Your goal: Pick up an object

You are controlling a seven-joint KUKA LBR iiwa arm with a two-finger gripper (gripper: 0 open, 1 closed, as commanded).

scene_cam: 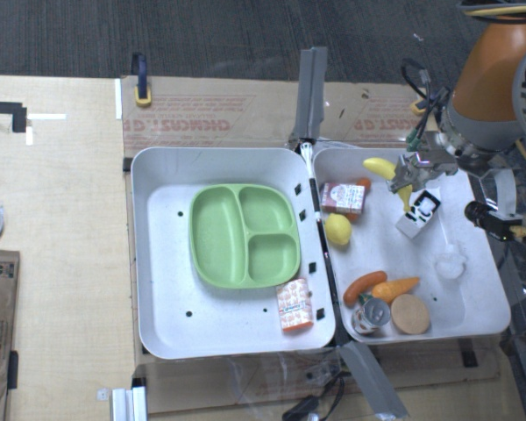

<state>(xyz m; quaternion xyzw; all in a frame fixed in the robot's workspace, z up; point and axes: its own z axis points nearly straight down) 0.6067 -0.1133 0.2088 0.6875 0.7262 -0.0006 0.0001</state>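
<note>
Two white bins (149,261), small carton (294,306), print unreadable, cardboard (215,123) lettering reversed

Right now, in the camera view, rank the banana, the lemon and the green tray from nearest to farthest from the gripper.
Measured from the gripper:
1. Banana, just to its left in the right bin.
2. Lemon, farther left by the divider.
3. Green tray, in the left bin.

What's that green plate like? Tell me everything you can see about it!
The green plate is light green, looks like smooth plastic, and is a rounded square. Raised ridges split it into three compartments: one long one on the camera's left, two smaller ones on the right. Nothing lies in them. It sits flat, turned slightly, in the middle of the left bin. A small carton lies right by its lower right corner; I can't tell if they touch.
</note>
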